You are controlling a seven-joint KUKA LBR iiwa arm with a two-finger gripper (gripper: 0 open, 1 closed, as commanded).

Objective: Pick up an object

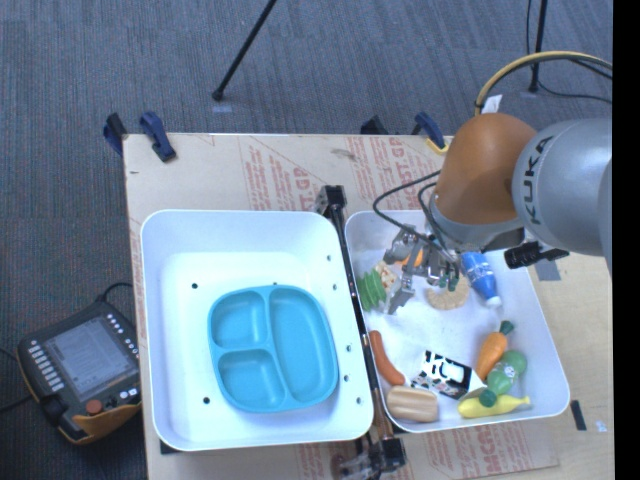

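A robot arm reaches into the right-hand white bin, its fingers low among toy foods; whether they are spread or closed cannot be told. A green toy lies just beside them, a round biscuit on the other side. Judged: still approaching; next, close on one item.

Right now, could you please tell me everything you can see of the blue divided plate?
The blue divided plate lies flat in the left white bin, slightly rotated. It looks like smooth plastic, a rounded rectangle with three compartments: two smaller ones on its left side, one long one on its right. Nothing rests in it, and it touches only the bin's floor.
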